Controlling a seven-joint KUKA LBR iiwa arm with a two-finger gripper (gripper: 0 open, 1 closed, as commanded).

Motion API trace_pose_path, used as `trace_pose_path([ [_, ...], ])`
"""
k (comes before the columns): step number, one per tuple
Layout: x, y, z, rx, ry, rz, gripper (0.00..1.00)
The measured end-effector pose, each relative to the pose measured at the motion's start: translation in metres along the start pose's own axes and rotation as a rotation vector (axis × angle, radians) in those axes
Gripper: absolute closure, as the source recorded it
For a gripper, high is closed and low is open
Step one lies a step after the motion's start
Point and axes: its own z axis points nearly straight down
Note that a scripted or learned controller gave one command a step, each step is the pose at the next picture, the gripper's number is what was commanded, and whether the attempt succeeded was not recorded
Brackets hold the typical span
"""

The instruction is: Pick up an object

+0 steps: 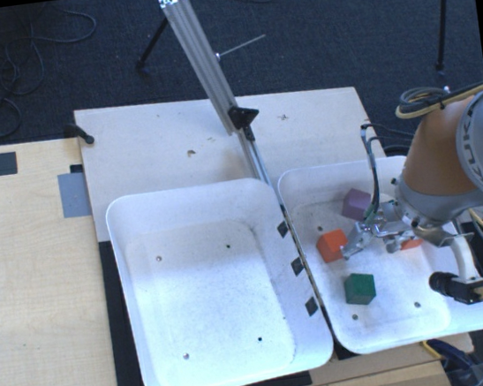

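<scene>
Two shallow white bins sit side by side across the lower middle of the frame: the left bin [142,246] is the larger in view, and the right bin [402,321] is partly covered by the arm [446,154], which comes in from the right edge with its orange band just above the wrist. We see three blocks in the right bin. An orange block [330,246] lies toward the bin's left side, a purple block [355,205] lies above and to the right of it, and a green block [359,288] lies below, nearer the bottom of the frame; the three are apart from one another. The gripper [365,234] hangs low over the right bin, just to the right of the orange block and below the purple one. Its fingers are small and mixed with metal parts and cable, so we cannot tell whether they are apart or together, and we see no block between them. A grey aluminium rail [206,68] slants down from the top centre of the frame to the gap between the bins. The bins rest on a pale surface [163,145], with a lighter wooden board [32,288] at the left of the frame.
</scene>
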Motion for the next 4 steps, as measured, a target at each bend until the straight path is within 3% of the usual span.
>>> trace_pose_path([
  [1,0.027,0.100,0.023,-0.017,0.030,-0.009,0.00],
  [2,0.011,0.101,0.009,-0.027,0.002,-0.006,1.00],
  [3,0.013,0.100,0.010,-0.024,0.002,-0.008,0.00],
  [4,0.035,0.038,0.033,0.002,0.001,0.004,0.00],
])
